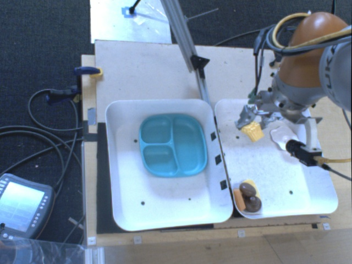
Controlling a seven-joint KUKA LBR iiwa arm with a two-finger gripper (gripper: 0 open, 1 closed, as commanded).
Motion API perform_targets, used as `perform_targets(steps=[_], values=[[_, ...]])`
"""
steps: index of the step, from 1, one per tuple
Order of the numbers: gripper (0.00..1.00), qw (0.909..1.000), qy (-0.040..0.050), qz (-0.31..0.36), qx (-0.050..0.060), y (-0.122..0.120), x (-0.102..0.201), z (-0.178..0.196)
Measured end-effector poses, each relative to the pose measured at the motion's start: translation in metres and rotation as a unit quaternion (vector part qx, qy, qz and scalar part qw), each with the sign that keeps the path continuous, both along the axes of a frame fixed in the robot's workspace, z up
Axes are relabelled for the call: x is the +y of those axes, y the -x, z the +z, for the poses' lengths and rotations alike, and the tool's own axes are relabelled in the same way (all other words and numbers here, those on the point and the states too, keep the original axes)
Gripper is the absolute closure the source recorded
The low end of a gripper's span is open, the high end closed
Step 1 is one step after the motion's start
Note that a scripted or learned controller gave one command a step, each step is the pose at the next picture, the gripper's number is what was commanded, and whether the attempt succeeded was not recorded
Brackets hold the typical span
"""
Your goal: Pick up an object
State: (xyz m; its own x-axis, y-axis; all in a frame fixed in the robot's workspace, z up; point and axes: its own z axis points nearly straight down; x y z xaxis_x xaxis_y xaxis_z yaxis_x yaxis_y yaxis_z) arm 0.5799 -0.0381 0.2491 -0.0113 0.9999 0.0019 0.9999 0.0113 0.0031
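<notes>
My gripper (247,121) hangs over the upper left part of the right bin (308,199). A small yellow ridged object (252,130) sits right at the gripper's tip, touching or just under it; whether it is held is hidden. A white object (280,136) lies just to the right of it, partly under the arm. In the right bin's front left corner lie two brown rounded pieces (250,197) beside an orange piece (238,199) and a bit of yellow.
The left bin (121,197) holds a blue divided plate (172,145). A slanted metal pole (184,32) runs down to the wall between the bins. Cables and a black connector (300,152) trail from the arm over the right bin's right side.
</notes>
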Motion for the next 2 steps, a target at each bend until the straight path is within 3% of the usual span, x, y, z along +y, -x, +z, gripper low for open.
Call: perform_targets(steps=[2], values=[[1.00, 1.0000, -0.0002, 0.000, 0.001, 0.009, 0.113, 0.000]])
